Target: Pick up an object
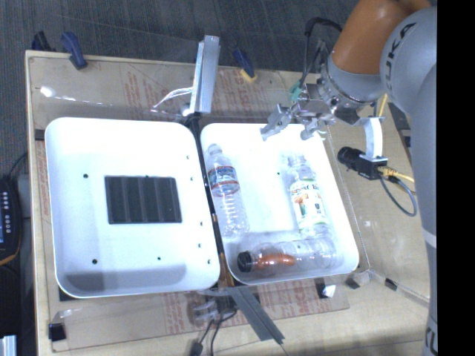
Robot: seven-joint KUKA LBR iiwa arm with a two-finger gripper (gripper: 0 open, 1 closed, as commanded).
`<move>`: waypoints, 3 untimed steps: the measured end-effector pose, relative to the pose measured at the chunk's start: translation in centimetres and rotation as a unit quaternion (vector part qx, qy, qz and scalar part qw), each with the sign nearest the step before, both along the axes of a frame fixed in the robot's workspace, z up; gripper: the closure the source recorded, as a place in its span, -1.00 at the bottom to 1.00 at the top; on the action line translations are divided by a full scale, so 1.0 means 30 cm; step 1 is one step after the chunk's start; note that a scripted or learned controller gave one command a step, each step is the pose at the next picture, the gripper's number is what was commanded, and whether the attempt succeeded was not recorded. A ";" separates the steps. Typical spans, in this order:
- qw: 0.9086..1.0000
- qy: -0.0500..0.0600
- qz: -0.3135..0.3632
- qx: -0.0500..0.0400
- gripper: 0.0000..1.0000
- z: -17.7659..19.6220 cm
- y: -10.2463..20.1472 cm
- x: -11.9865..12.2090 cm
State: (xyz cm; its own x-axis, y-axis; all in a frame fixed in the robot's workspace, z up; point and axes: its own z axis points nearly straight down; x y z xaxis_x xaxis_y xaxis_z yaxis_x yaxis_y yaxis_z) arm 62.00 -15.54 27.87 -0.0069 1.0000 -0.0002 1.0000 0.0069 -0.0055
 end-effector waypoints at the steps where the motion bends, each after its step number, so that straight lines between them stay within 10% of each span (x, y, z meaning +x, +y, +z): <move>1: 0.999 -0.001 0.040 0.001 -1.00 -0.056 -0.081 -0.150; 2: 0.997 -0.001 0.078 0.001 -1.00 -0.276 -0.179 -0.024; 3: 0.988 0.000 0.153 0.002 -1.00 -0.270 -0.177 -0.101</move>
State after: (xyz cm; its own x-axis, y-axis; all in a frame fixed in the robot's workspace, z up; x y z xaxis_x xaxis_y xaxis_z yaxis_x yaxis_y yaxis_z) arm 58.98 -20.86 19.76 -0.3091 0.9510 0.0032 0.9510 0.3091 -0.0051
